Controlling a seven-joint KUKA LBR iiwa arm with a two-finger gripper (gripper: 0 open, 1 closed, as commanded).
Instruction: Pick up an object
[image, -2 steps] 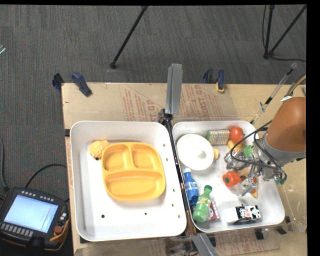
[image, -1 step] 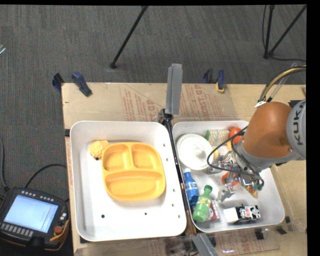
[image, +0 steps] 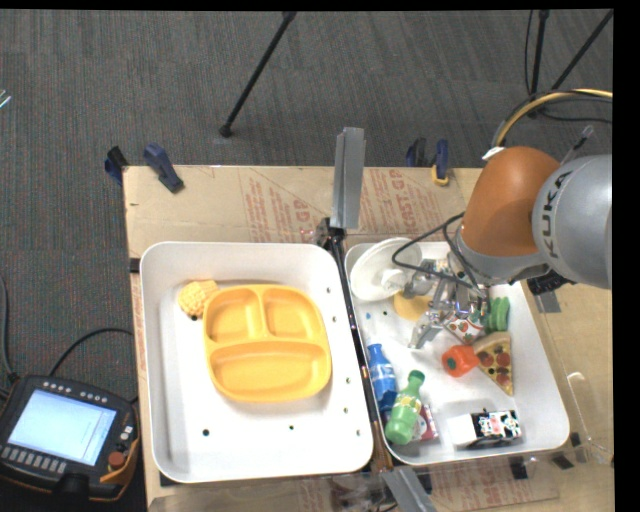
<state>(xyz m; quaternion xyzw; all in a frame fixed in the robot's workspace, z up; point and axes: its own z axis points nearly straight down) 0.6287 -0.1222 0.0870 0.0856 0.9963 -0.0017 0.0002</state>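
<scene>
My gripper (image: 436, 318) hangs low over the right bin (image: 545, 375), below the orange band of the wrist. It sits among several toys: a yellow piece (image: 408, 306) to its left, a small red-and-white item (image: 463, 325) and a green item (image: 498, 312) to its right, and an orange-red toy (image: 460, 360) just in front. A pizza slice (image: 497, 362) lies beside that toy. The wrist hides what is directly under the gripper.
The right bin also holds a white plate (image: 372, 272), a blue bottle (image: 380, 370), a green bottle (image: 405, 407), a red packet (image: 430, 426) and a black-and-white box (image: 492, 426). In the left bin (image: 165, 400) lie a yellow divided tray (image: 267, 342) and a yellow corn-like toy (image: 196, 296).
</scene>
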